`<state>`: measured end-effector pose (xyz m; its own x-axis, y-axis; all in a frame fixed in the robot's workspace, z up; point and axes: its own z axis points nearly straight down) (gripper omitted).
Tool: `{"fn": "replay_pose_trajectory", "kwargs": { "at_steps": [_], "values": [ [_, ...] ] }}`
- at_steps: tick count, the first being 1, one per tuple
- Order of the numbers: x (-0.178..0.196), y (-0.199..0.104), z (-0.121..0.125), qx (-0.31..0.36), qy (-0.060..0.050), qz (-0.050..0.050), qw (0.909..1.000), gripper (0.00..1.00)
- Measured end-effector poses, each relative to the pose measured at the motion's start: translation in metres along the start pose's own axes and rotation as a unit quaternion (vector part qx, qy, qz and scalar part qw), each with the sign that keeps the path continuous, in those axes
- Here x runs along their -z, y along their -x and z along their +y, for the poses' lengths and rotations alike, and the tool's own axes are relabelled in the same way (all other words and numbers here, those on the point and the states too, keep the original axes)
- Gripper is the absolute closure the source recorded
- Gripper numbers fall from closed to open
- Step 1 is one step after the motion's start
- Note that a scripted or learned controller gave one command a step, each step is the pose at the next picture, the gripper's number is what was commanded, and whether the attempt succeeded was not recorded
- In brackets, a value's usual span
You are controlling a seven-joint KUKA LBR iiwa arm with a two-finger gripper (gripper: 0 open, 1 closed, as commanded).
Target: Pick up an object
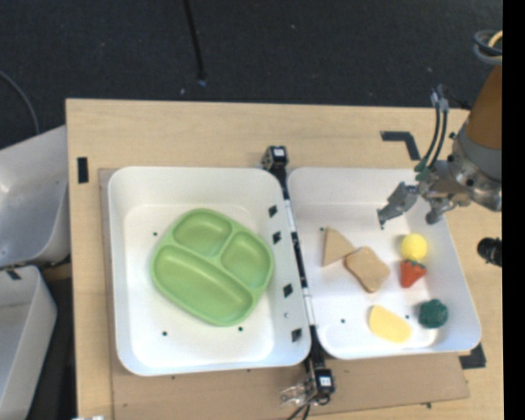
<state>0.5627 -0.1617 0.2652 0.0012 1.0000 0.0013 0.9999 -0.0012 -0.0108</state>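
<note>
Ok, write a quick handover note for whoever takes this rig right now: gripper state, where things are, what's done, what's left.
Gripper: open, holding nothing, above the right bin near its far side.
Right bin holds a tan wedge, bread slice, yellow ball, red piece, yellow piece, green piece.
Left bin holds a green divided plate.
Done: nothing picked yet.
Left: descend, grasp one object, lift.

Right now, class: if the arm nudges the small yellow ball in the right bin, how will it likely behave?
The yellow ball looks round, so it would probably roll. The red piece touching it below may block it that way. It seems light.
</note>
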Motion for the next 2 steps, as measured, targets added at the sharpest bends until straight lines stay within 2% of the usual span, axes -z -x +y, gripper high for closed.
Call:
{"fn": "replay_pose_trajectory", "kwargs": {
  "at_steps": [1, 2],
  "values": [
    [0.006, 0.0, 0.002, 0.001, 0.006, -0.001, 1.0, 0.0],
    [-0.042, 0.01, 0.007, 0.0, 0.004, -0.002, 1.0, 0.0]
  ]
}}
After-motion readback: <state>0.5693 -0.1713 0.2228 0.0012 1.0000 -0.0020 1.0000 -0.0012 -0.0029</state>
